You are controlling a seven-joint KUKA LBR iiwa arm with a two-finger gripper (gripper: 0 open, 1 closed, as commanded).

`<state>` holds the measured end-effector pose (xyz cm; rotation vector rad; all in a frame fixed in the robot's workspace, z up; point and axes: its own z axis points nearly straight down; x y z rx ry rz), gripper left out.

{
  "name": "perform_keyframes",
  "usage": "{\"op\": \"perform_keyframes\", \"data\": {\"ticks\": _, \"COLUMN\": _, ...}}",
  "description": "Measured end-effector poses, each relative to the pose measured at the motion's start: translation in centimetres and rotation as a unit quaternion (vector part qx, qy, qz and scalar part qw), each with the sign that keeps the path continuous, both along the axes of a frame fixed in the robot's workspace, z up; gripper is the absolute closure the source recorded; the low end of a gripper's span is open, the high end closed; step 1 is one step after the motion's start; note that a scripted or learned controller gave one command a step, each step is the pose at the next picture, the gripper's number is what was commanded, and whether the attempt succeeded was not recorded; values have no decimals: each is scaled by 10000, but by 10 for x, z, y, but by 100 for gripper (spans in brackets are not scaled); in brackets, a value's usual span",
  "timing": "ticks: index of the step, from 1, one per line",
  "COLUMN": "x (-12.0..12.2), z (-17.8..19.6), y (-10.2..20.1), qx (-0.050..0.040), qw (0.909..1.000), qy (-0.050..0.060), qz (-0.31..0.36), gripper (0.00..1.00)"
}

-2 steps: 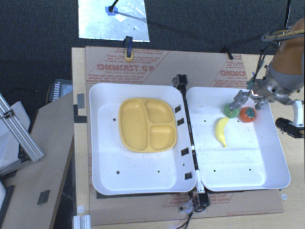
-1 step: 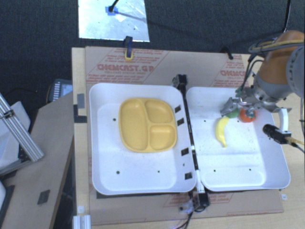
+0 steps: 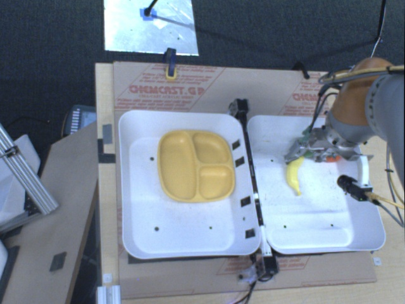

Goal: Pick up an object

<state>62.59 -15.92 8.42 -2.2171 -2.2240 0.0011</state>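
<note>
A yellow banana-shaped object [image 3: 294,176] lies in the right bin [image 3: 316,233], near its middle, with its upper end pointing toward the back. My gripper [image 3: 302,152] hangs low over the bin, just above and touching or nearly touching that upper end. The grey arm with its orange band [image 3: 354,100] reaches in from the right. Whether the gripper has the yellow object in its grasp is hidden by the wrist.
The left bin [image 3: 145,233] holds a yellow divided plate [image 3: 195,165] with three compartments. A black divider strip [image 3: 248,170] runs between the bins. A small red-orange bit [image 3: 333,159] shows just right of the gripper. Cardboard lies under both bins.
</note>
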Motion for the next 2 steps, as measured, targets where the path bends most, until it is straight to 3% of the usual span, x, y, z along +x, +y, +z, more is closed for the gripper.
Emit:
{"op": "perform_keyframes", "data": {"ticks": 1, "x": 2, "z": 14, "y": -1, "qx": -7, "qw": 10000, "qy": -26, "qz": 5, "gripper": 100}}
{"op": "perform_keyframes", "data": {"ticks": 2, "x": 1, "z": 78, "y": -7, "qx": -12, "qw": 10000, "qy": -45, "qz": -15, "gripper": 100}}
